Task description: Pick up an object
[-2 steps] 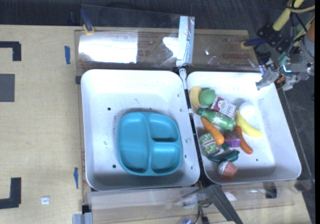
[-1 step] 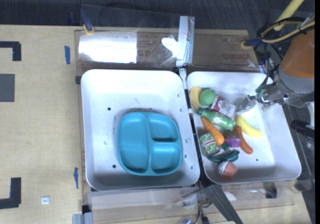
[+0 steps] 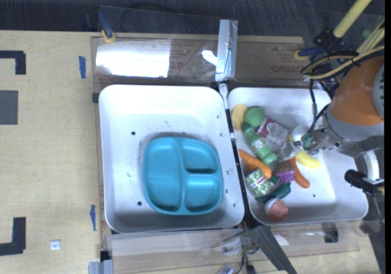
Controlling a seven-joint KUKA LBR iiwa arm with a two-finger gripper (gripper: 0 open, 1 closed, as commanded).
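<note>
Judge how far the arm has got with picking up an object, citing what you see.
Done: the gripper has reached into the right bin, above the toy pile. In hand: it sits beside the yellow piece; no grasp is visible. Left: gripping and lifting something. The blue tray lies in the left bin.

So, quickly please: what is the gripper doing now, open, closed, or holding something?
Gripper: cannot be told. It is low in the right bin, at the edge of the toy pile, beside a yellow piece.
</note>
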